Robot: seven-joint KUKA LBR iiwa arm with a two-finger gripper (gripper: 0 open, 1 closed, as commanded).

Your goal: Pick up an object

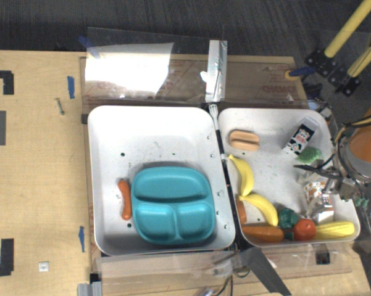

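The arm reaches in from 3 o'clock and its hand hangs low over the right bin, toward the bin's 4 o'clock corner. From here I cannot tell whether the hand is released or clenched, and I see nothing held in it. The likeliest pick sits just beside it: a corn lying along the bin's 5 o'clock wall, with a tomato touching its 9 o'clock end and a carrot further along the same wall. All look like toy food, so I judge them light, hard-skinned and fairly slick, with nothing to break. The corn looks best taken across its middle, on the short axis, though the wall close behind it may crowd one side. The tomato is round and would likely squirt out unless gripped dead centre. The two bananas near 7 o'clock lie more in the open and, being curved and narrow, would suit a pinch at mid-length. A hot dog and a small carton lie well apart at 11 and 1 o'clock.
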